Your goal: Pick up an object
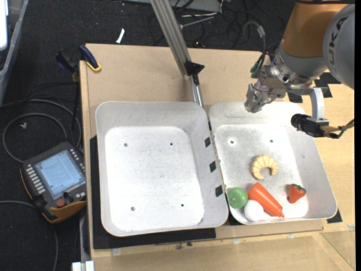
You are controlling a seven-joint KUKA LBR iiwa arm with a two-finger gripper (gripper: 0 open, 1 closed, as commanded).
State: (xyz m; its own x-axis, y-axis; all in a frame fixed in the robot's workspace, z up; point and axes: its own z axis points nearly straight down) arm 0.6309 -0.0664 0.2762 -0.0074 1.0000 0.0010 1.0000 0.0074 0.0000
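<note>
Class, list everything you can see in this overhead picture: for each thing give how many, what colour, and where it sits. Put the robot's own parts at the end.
White bins: 2, white, side by side on the bench; left bin, right bin.
Toy croissant: 1, tan, middle of the right bin.
Toy carrot: 1, orange, near edge of the right bin.
Green ball: 1, green, near-left corner of the right bin, beside the carrot.
White egg: 1, white, near edge, against the carrot.
Toy strawberry: 1, red, near-right part of the right bin.
Teach pendant: 1, grey and orange, on the floor at left.
Arm: 1, grey with orange band, from the right.
Gripper: 1, metal grey, above the right bin's far edge.
</note>
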